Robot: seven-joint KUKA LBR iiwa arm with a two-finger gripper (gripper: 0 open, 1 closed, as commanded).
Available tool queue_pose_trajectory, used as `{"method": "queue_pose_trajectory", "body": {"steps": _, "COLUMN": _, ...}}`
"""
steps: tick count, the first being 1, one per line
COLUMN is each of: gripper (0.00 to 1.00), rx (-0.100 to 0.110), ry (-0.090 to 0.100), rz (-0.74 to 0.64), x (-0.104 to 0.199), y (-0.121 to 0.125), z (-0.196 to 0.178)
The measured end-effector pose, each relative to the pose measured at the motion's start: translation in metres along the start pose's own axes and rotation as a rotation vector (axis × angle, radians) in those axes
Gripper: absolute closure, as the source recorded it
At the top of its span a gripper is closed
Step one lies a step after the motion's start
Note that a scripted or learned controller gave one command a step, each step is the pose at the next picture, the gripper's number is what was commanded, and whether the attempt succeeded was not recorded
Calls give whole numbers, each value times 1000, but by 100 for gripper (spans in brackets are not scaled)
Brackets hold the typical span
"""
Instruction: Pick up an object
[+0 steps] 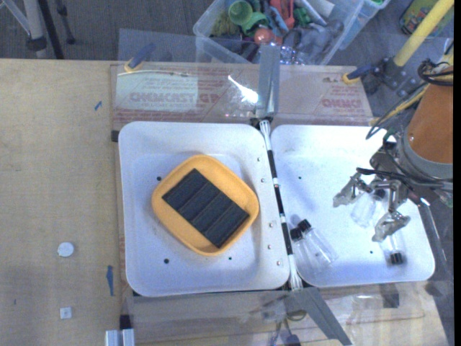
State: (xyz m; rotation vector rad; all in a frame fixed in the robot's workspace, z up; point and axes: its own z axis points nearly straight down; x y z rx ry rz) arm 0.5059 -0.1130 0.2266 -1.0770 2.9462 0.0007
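Note:
My gripper point(369, 209) hangs over the middle of the right bin point(317, 150), its two metal fingers point(348, 193) spread apart, so it is open. A faint translucent shape point(361, 211) lies between the fingers; I cannot tell what it is or whether it touches them. A clear bottle with a black cap point(311, 241) lies on the bin floor to the gripper's lower left. A small black block point(394, 258) sits just below the gripper near the bin's front right corner. In the left bin point(137, 193), a yellow dish with a black ribbed pad point(204, 204) rests at the centre.
A metal divider point(277, 193) runs between the two bins. A clear crate of colourful toys point(288, 13) stands behind the bins. Cables and the orange wrist band point(432, 128) crowd the right bin's far right side. A white disc point(65, 249) lies on the bench.

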Motion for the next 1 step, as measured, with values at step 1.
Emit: {"method": "queue_pose_trajectory", "body": {"steps": 1, "gripper": 100, "rx": 3, "ry": -6, "rz": 5, "x": -1, "y": -1, "z": -11}}
